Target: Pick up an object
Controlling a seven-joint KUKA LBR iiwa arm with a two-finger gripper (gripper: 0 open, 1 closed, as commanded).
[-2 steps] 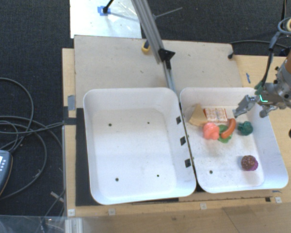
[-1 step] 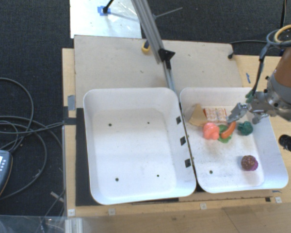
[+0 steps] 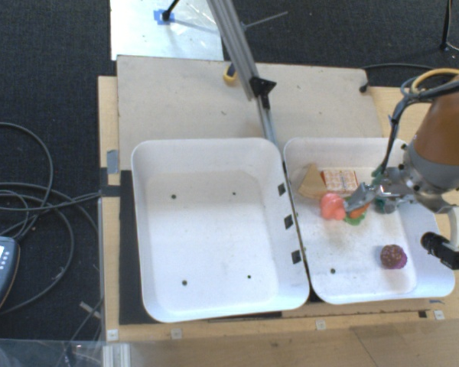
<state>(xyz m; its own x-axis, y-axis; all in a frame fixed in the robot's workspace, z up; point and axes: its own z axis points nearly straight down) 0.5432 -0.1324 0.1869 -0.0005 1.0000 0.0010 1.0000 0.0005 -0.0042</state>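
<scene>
In the right bin (image 3: 367,285) lie a pink-red soft object (image 3: 332,206), an orange and green piece (image 3: 356,215) just right of it, a tan card with a printed label (image 3: 330,180) toward the back, and a dark purple ball (image 3: 393,257) near the front right. My gripper (image 3: 360,201) reaches in from the right and hangs low over the orange and green piece, right beside the pink object. Its grey fingers point left toward the pink object, and I see nothing clearly lifted between them.
The left bin (image 3: 206,228) sits beside the right one, separated by a shared rim with black clips (image 3: 288,222). A slanted metal pole (image 3: 241,40) crosses the back of the bench. Cables lie on the floor at the left.
</scene>
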